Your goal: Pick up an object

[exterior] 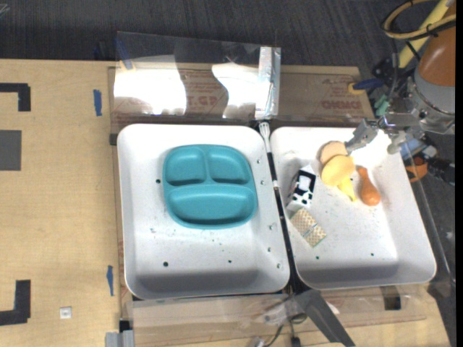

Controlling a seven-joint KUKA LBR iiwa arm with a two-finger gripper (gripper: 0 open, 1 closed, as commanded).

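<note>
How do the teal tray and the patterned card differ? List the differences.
Colour: the teal tray is plain teal; the patterned card is pale with a speckled print.
Size: the tray looks far larger than the card.
Place: the tray lies in the left bin, the card in the right bin.
Shape: the tray has three compartments; the card is flat.
Both rest on a bin floor.

my side: two shallow white plastic bins (137,194), smooth, speckled | teal three-compartment plastic tray (210,183), satin | brown cardboard backing (318,92), matt | clear glossy film sheet (195,78)
</note>
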